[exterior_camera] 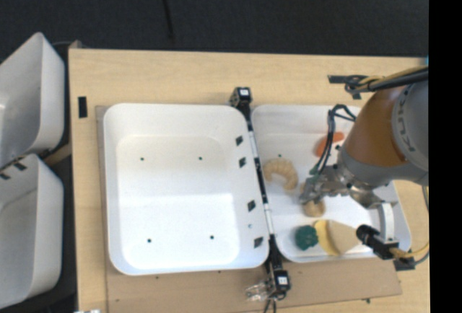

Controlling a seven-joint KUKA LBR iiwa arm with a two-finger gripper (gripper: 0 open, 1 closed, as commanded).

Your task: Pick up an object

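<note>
Jaws of the gripper (315,192) point down into the right bin (289,120), low over its floor, but the grey wrist and cabling crowd them so that I cannot tell whether they are spread or closed, nor whether anything sits between them.

Largest of what surrounds them is the wooden bench (180,77), stretching out on every side. To the right of the jaws rises the arm (390,135), grey with its orange band, leaning in over the right bin's far side. Well to the left of the jaws, past the clipped divider, lies the left bin (173,189), white and shallow. Below and just right of the jaws rests a pale yellow wedge (338,236), near the bin's lower rim. Up and left of the jaws, close by, lies a curved tan piece (281,173) like a pastry. Below the jaws and slightly left, touching the wedge, sits a small green lump (306,236). Directly under the jaws is a small tan object (313,208), seemingly just touching them. Above and to the right, partly hidden by cables, shows a small orange object (325,144).
</note>
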